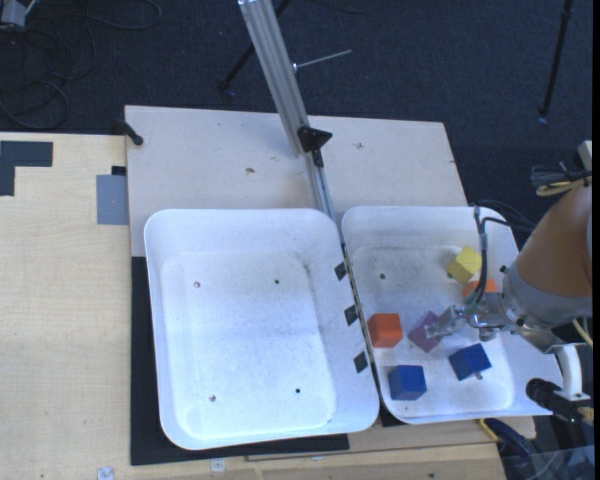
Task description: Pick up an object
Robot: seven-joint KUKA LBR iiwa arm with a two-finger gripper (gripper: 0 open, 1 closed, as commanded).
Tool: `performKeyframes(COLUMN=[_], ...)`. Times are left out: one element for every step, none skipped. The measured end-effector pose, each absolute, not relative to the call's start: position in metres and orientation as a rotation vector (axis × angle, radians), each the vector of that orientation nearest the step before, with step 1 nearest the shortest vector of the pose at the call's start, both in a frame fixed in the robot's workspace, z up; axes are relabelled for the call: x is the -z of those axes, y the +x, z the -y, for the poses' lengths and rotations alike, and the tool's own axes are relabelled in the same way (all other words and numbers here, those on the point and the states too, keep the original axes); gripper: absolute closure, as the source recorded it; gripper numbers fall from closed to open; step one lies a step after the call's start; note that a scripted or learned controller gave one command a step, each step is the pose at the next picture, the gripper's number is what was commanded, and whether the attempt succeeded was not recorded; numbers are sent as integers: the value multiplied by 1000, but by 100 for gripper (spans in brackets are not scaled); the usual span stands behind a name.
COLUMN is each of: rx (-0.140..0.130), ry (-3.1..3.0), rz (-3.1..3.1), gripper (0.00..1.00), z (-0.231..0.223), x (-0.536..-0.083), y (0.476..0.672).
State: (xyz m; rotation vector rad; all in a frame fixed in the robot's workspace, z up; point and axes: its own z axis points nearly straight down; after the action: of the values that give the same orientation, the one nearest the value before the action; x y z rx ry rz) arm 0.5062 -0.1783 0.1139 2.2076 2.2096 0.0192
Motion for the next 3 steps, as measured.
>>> performKeyframes(rx=[-23, -23, -28], ry=[2206, 2206, 2204], rz=[-2200, -2201, -2194], gripper=[0, 0, 0], z=[181, 181, 178], x=[-112, -112, -112], y=[512, 513, 520])
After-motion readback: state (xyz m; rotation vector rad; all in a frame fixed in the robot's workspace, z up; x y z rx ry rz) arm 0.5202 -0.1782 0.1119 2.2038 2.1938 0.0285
